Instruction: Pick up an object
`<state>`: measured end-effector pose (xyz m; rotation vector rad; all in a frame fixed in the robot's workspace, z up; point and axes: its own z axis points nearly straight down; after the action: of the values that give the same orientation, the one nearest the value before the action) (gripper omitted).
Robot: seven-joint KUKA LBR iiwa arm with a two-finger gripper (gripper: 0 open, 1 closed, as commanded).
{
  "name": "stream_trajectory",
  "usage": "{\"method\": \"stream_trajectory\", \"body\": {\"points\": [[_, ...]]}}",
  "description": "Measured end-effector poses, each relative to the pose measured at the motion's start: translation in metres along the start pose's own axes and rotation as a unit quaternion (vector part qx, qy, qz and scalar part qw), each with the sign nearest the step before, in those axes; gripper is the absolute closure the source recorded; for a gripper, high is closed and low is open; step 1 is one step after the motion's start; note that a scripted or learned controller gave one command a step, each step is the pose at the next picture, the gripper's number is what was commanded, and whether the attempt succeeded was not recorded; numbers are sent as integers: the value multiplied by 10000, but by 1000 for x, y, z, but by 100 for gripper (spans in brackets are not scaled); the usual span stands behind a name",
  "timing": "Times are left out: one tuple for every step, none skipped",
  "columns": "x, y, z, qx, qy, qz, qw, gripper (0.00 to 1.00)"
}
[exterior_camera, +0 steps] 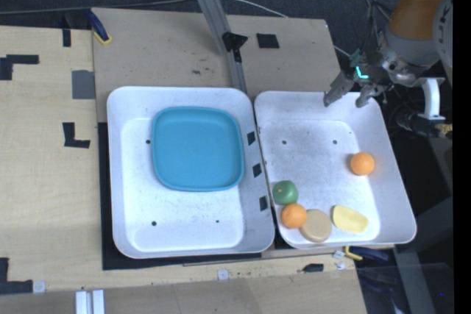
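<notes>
Down at the near edge of the right-hand shallow white bin: a cluster packed tight. Flat yellow soft-looking piece at the near right, round tan disc just beside it, small orange ball touching the disc's left side, green round fruit-like ball right behind that, hard against the bin's left wall. Awkward picking there, by the look of it: crowded neighbours, a wall close by, little room for two fingers to straddle anything.

Further in, a better prospect: a second orange ball, sitting alone near the right wall, well apart from the cluster. Likely the cleanest target. Best approached from straight above, fingers spread either side of its widest part, lined up so neither one fouls the wall, then closed gently, since a round thing tends to squirt out of an off-centre pinch.

Across to the left-hand white bin: one large blue rounded-square plate, lying flat, taking up most of the far half. Too broad and flat to grip easily.

Farthest back, over the right bin's far rim: the end effector, fingers spread, nothing between them, well apart from every object. Grey arm with orange band behind it. Pale wooden tabletop beneath everything.
</notes>
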<state>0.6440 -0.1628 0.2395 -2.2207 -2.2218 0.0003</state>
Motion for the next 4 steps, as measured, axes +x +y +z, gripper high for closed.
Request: {"method": "stream_trajectory", "body": {"points": [[0, 0, 0, 1, 0, 0, 10000, 0], [-2, 2, 43, 20, 2, 0, 10000, 0], [-3, 11, 96, 26, 4, 0, 10000, 0], [-3, 9, 150, 26, 3, -1, 10000, 0]]}}
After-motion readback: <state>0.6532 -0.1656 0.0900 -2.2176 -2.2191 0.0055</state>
